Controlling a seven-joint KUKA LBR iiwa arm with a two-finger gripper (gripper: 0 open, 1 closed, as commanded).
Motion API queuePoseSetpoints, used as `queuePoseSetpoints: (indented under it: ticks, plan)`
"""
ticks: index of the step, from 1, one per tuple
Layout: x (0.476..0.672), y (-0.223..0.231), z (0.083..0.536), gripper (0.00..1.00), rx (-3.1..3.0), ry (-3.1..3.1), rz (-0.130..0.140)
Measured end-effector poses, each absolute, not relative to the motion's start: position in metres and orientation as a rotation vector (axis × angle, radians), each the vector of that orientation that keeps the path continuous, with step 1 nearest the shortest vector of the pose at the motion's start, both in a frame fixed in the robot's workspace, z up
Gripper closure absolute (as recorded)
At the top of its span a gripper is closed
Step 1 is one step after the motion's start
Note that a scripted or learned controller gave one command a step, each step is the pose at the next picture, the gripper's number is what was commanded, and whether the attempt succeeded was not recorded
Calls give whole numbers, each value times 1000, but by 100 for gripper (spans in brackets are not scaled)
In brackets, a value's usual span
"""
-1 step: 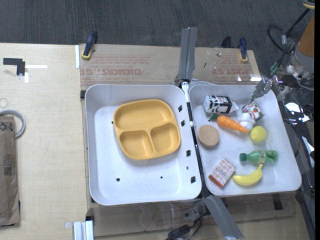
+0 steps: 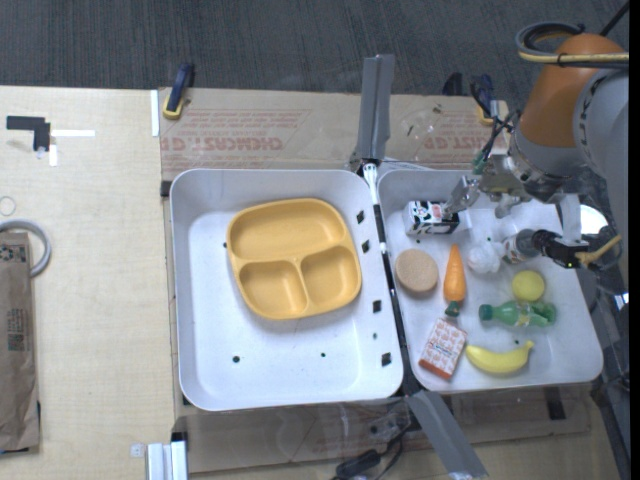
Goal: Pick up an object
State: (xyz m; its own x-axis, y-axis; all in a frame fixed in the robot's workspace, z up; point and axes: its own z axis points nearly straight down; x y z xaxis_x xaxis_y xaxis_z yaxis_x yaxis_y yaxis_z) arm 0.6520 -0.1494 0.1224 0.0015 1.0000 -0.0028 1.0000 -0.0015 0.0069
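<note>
The right bin [image 2: 575, 368] holds several small things: a black-and-white carton [image 2: 431, 217], a tan round bun [image 2: 417, 271], an orange carrot [image 2: 455, 273], a yellow lemon [image 2: 528, 286], a green bottle [image 2: 517, 314], a banana [image 2: 499, 358] and a red-and-white packet [image 2: 442, 348]. A pale crumpled item [image 2: 484, 252] lies beside the carrot. My gripper [image 2: 478, 196] hangs low over the bin's far part, just right of the carton and above the pale item. The wrist hides its tips.
The left bin [image 2: 200, 368] carries a yellow divided plate [image 2: 294, 257]. A grey divider [image 2: 375, 108] stands between the bins at the back. The arm [image 2: 560, 108] covers the right bin's far right corner. A brown bag [image 2: 17, 338] lies on the bench at far left.
</note>
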Motion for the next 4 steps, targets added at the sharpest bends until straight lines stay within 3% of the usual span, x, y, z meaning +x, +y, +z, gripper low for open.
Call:
queuePoseSetpoints:
  ticks: [1,2,3,4]
  plan:
    - [549,-95,93,0,1856,2533,0]
    - [549,-96,102,100,1861,2528,1]
    - [549,-96,102,0,1860,2529,1]
    - [519,-83,191,0,1576,2716,0]
